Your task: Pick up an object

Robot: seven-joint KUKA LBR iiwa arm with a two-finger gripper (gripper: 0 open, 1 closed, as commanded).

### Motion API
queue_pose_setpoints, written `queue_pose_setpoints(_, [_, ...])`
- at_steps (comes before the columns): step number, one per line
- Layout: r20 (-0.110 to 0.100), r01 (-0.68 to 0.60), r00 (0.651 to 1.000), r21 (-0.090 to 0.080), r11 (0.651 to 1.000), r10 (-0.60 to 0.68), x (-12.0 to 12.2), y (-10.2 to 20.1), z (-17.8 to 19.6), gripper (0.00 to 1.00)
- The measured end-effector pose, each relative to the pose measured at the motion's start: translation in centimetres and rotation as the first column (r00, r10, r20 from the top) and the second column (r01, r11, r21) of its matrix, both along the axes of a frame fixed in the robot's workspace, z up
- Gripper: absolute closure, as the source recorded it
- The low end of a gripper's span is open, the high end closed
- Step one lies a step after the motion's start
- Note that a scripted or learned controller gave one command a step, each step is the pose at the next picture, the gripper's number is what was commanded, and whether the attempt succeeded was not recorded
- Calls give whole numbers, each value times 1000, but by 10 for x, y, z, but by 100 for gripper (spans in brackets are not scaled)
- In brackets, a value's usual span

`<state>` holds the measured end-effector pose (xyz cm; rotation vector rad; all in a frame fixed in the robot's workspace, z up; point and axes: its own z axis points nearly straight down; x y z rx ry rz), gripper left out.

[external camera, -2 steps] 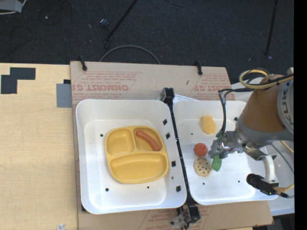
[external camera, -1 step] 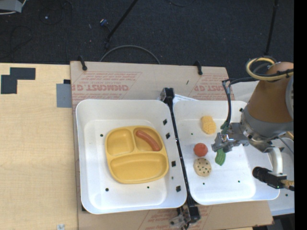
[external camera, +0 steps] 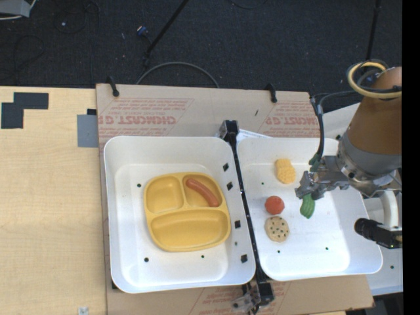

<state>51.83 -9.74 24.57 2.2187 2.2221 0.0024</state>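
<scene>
Two shallow white bins sit side by side on a cardboard sheet laid over the bench. The left bin (external camera: 125,254) holds a yellow divided plate (external camera: 187,230), lying flat near the bin's middle, and a toy hot dog sausage (external camera: 203,191) rests at a slant in the plate's upper right compartment; the other two compartments show bare yellow. The right bin (external camera: 328,258) carries four small toy foods. A yellow corn piece (external camera: 285,171) lies toward the far side of the bin, a red tomato (external camera: 274,205) sits nearer the middle, and a round chocolate-chip cookie (external camera: 277,228) lies just below the tomato, close to it but apart. To the right of the tomato is a small green vegetable (external camera: 306,207), elongated and standing roughly on end. The grey arm reaches in from the right over the right bin, its wide tan-orange band high in the view, and the gripper (external camera: 308,190) hangs directly above the green vegetable. The dark fingers come down to the top of the green piece and appear to pinch its upper end between them, closed narrowly on it, while its lower end points down toward the bin floor; whether that end touches the floor cannot be told. The corn, tomato and cookie all lie to the gripper's left, clear of it.
</scene>
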Motion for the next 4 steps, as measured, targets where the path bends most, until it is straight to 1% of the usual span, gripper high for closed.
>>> queue_pose_setpoints(1, [-5,-3,1000,1,1000,3,24,53,-13,100])
queue_pose_setpoints(2, [-5,-4,1000,2,1000,4,51,104,-19,100])
queue_pose_setpoints(3, [-4,-4,1000,2,1000,4,61,156,-11,100])
queue_pose_setpoints(4, [-5,-3,1000,0,1000,3,71,208,-20,100])
